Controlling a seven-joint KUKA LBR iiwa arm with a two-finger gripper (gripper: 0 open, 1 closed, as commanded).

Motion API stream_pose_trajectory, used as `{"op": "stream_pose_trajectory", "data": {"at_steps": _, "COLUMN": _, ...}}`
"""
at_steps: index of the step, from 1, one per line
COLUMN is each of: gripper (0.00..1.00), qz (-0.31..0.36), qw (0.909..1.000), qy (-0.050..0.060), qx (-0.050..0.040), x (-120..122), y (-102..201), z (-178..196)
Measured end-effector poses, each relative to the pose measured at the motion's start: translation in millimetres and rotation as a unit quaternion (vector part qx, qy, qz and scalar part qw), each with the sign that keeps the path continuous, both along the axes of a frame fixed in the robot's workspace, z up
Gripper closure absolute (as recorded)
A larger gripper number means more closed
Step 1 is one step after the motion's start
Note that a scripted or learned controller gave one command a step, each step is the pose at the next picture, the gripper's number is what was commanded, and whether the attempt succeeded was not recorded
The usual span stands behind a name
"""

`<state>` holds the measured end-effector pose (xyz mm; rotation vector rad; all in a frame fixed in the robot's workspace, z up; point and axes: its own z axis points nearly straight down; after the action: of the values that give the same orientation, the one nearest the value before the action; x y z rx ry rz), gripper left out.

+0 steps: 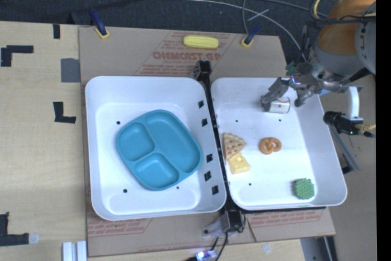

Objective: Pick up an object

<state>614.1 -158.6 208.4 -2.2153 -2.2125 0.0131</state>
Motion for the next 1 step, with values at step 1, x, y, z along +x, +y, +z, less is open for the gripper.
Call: {"op": "stream_pose_trajectory", "data": {"at_steps": 1, "gripper": 0.0, "qz": 0.001, "qw": 1.0, "qy": -0.006, "qx": -0.001, "x": 2.8, "y": 0.2, "z": 6.8}}
